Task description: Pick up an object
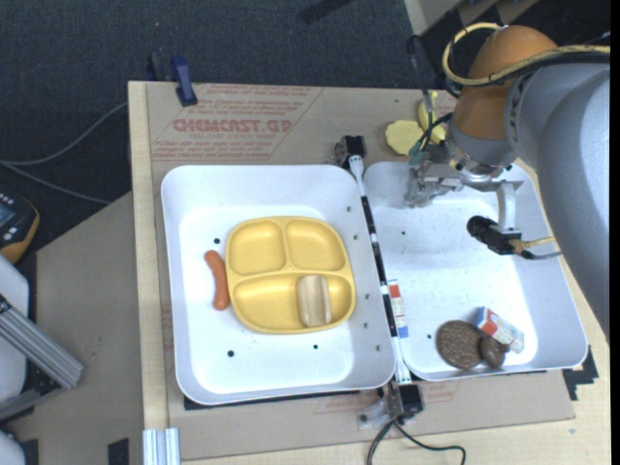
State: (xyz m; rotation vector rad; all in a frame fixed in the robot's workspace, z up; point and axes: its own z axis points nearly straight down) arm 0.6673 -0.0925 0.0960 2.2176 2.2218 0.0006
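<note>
Brown board (232, 119) lettered "CHEMCAST GP" behind bins (194, 201)

I see two white bins (194, 260) side by side on a brown board (145, 211) printed with red lettering, a blue clamp (182, 79) at its far-left corner, and dark carpet (77, 37) beyond.
</note>
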